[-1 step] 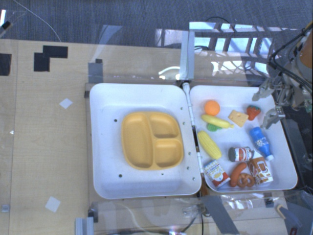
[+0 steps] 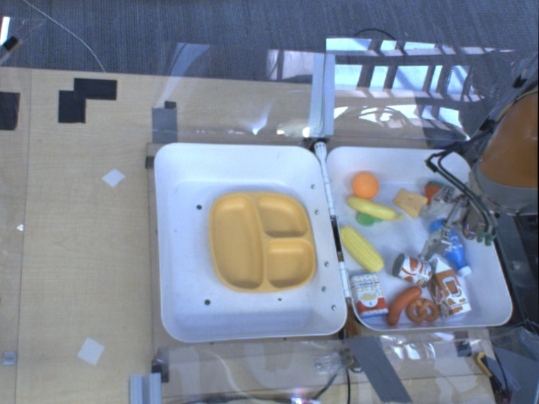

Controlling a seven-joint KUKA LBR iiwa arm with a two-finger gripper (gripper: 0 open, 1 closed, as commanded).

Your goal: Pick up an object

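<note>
The right bin holds several toy foods: an orange, a banana over a green piece, a tan cracker, a corn cob, a small carton, a sausage, a pretzel, a red-and-white box and a red-and-white can. My gripper hangs low at the bin's right side, just above a blue bottle and next to the can. Nothing shows as held.
The left bin carries a yellow divided plate in its middle. A metal divider separates the two bins. The grey arm with its orange band comes in over the right bin's far right corner, with cables beside it.
</note>
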